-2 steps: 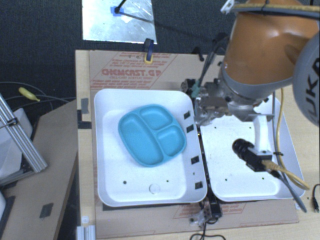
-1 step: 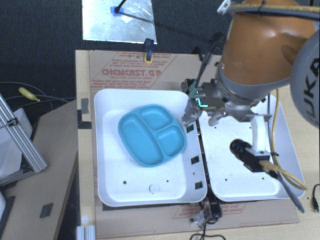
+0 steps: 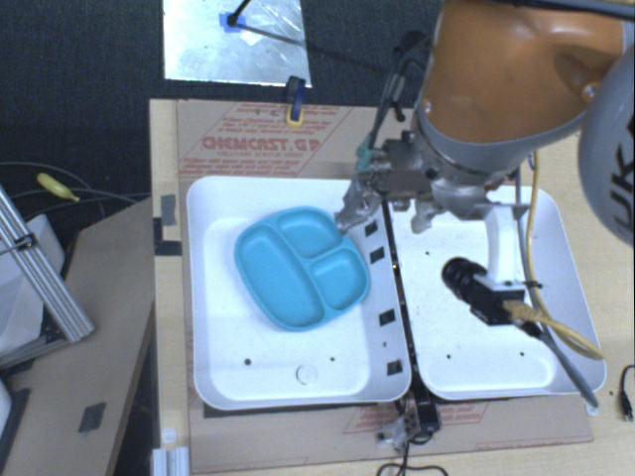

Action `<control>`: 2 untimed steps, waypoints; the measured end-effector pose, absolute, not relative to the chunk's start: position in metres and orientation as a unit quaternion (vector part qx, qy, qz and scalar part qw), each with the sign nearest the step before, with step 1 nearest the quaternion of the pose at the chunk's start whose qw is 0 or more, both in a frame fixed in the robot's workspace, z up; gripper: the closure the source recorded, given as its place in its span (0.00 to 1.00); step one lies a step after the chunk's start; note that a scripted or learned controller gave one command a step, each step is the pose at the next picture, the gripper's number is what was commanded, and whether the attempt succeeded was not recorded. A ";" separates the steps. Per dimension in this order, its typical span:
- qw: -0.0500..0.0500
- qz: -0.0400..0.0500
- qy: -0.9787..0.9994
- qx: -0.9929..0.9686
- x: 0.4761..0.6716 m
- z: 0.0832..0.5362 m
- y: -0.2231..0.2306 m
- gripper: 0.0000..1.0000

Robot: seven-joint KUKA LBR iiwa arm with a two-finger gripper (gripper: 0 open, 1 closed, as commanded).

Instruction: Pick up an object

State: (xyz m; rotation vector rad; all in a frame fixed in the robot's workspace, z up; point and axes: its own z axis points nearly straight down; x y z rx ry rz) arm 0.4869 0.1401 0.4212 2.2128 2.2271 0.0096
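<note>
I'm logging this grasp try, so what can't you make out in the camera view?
- Whether the gripper touches the blue three-compartment plastic plate: camera view, blurred there.
- Far end of the right white bin: camera view, hidden by the grey arm with orange band.
- The small round mark on the floor of the left white bin: too small to identify.

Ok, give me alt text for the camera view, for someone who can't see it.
A blue three-compartment plate lies in the left white bin, and the gripper is at the plate's far right rim. The grey and orange arm reaches in over the right bin.
</note>
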 end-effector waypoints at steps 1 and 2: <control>0.001 0.003 0.709 0.705 0.487 0.431 0.138 1.00; 0.002 0.004 0.711 0.704 0.488 0.441 0.138 1.00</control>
